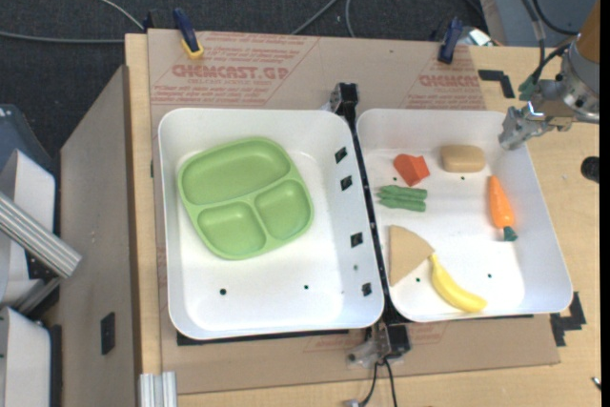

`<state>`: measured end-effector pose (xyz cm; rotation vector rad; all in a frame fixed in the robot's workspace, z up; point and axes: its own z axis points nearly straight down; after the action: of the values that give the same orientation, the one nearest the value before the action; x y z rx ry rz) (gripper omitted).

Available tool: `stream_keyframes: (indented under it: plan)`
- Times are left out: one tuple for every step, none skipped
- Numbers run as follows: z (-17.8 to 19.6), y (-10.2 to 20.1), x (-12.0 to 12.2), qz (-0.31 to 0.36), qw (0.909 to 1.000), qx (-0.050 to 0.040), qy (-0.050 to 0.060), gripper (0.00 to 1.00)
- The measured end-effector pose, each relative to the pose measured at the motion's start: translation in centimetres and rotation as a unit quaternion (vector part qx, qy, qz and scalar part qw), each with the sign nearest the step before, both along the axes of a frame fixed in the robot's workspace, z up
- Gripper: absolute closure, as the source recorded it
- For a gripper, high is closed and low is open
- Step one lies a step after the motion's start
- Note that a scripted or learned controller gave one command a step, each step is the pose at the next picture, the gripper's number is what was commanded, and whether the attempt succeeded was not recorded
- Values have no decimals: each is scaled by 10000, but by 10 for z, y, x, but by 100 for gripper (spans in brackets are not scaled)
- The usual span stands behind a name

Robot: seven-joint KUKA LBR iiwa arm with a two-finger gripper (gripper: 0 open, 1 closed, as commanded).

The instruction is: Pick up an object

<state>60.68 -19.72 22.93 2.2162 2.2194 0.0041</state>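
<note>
Take the stiff, light orange plastic carrot (498, 203) across its middle; you cannot tell the gripper (519, 122) state.

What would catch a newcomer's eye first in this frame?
Probably the green divided plate, lying alone in the left bin. Next, the bright toy food scattered in the right bin: a yellow banana near the front, an orange carrot toward the right wall, and a red piece beside a tan bun at the back. The hand hovers over that bin's back right corner.
</note>
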Motion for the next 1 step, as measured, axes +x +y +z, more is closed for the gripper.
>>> stream_keyframes:
  plan:
    - [4, 58, -5, 26, 10000, 29, 37, 100]
